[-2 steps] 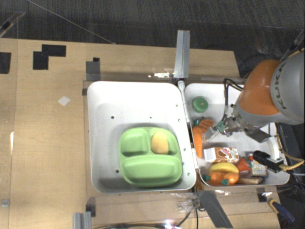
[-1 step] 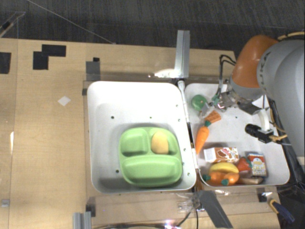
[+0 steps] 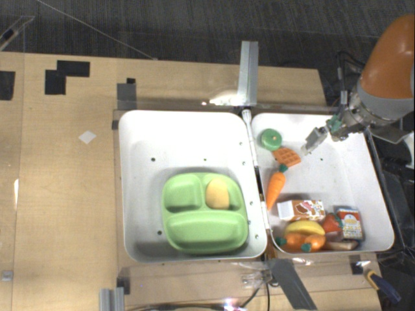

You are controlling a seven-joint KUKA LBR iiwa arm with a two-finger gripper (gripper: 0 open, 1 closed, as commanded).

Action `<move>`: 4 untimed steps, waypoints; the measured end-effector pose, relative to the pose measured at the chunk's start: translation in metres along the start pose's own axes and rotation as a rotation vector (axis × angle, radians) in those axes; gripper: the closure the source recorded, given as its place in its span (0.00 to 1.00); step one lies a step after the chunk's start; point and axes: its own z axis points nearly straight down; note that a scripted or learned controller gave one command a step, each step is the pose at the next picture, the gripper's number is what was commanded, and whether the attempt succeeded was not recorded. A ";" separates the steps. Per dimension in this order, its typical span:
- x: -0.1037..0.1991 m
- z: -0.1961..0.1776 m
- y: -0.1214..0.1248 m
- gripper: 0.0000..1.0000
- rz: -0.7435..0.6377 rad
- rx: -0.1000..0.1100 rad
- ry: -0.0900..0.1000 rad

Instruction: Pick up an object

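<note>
My gripper [image 3: 324,133] hangs over the back of the right bin [image 3: 363,173], open, with nothing between its fingers. Just left of it lie an orange waffle-like piece [image 3: 286,157] and a round green piece [image 3: 270,137]. A toy carrot [image 3: 275,188] lies along the bin's left wall. At the front of the bin a small snack box [image 3: 301,208], a banana [image 3: 305,227], an orange fruit [image 3: 306,242] and a juice carton [image 3: 348,222] crowd together.
The left bin [image 3: 149,148] holds a green divided plate [image 3: 201,229] with a yellow fruit [image 3: 218,193] in its upper right compartment. A metal post [image 3: 248,73] stands behind the divider between the bins. The arm's orange band [image 3: 389,57] sits at the right.
</note>
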 end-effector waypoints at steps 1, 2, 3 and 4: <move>0.002 0.062 0.047 0.00 -0.032 0.003 0.002; -0.004 0.140 0.036 0.00 -0.291 -0.001 0.000; -0.004 0.140 0.036 0.00 -0.291 -0.001 0.001; -0.004 0.127 0.039 1.00 -0.294 -0.008 -0.004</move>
